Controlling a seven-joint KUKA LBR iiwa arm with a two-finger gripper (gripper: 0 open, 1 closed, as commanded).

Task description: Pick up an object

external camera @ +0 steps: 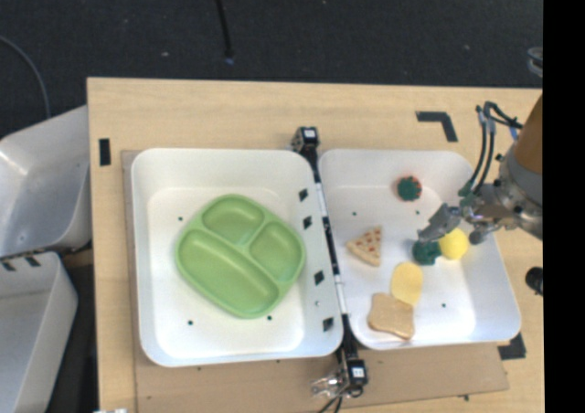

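In the right bin (489, 315) lie several toy foods. A yellow round piece (454, 245) sits at the bin's right side, touching a dark green piece (426, 253) on its left. My gripper (459, 230) reaches in from the right and hangs right over the yellow piece. Its fingers (441, 221) are spread to either side of that piece, open, and I see no grip on it. Farther off lie a pizza slice (366, 246), a yellow wedge (408, 281), a slice of toast (391, 315) and a small red and green piece (408, 188).
The left bin (151, 329) holds a green divided plate (239, 254). A ridge with black clips (322, 247) separates the two bins. The arm's wrist and cables (512, 174) stand over the right bin's right rim.
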